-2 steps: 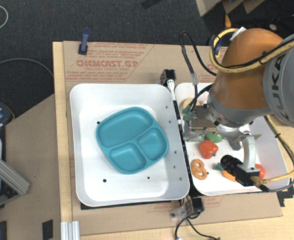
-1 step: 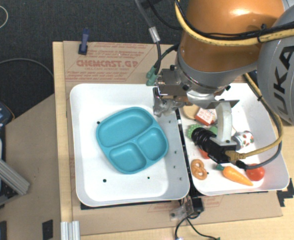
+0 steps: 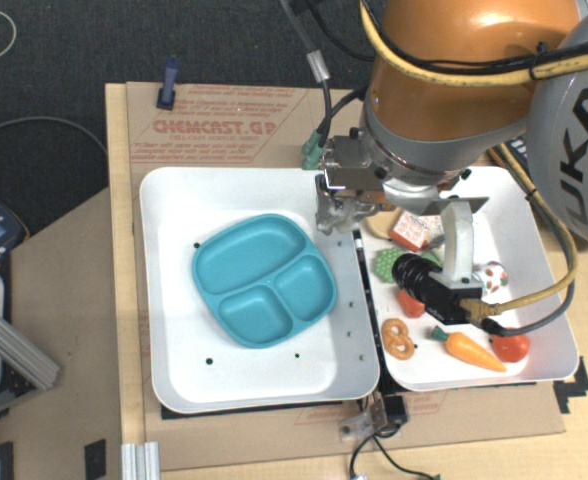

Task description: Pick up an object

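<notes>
My gripper [image 3: 406,200] hangs low over the back of the right bin [image 3: 540,258], under the big orange wrist band. Right below it lie a red and white box [image 3: 414,231] and a beige bread-like piece [image 3: 378,226]. A green knobbly toy [image 3: 388,264] sits in front of those. Nearer the front are a pretzel [image 3: 398,338], an orange carrot [image 3: 471,350], a red tomato [image 3: 512,347] and a small red piece [image 3: 411,304]. A white ball with coloured dots [image 3: 491,279] lies to the right. The wrist hides the bin's back part.
The left bin [image 3: 164,268] holds a teal divided plate [image 3: 264,280]. Both bins rest on a brown cardboard sheet [image 3: 214,123]. A blue clip [image 3: 167,83] sits at its far left corner. Cables hang behind the arm.
</notes>
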Available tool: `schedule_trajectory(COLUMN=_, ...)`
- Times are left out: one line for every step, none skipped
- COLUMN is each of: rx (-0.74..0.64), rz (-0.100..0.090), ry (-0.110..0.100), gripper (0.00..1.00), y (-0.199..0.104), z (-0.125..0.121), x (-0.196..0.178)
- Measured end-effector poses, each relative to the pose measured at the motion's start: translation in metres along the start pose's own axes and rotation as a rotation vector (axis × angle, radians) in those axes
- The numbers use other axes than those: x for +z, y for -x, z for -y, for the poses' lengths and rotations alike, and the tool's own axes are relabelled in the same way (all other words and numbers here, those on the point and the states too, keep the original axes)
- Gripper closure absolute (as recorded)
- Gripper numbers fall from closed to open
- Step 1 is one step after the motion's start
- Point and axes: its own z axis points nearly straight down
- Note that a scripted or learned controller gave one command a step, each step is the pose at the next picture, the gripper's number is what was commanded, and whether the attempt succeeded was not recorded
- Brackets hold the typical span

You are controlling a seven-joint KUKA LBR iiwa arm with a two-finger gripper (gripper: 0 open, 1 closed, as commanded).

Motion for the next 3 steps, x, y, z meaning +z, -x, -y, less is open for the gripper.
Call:
schedule_trajectory(rx=0.000, rz=0.002, ry=-0.012, gripper=1.00, y=-0.023, z=0.002, x=0.069)
schedule_trajectory(rx=0.000, rz=0.000, ry=-0.003, gripper=1.00, y=-0.022, z=0.001, x=0.055)
schedule_trajectory(rx=0.009, rz=0.003, ry=-0.014, gripper=1.00, y=0.051, z=-0.016, x=0.265)
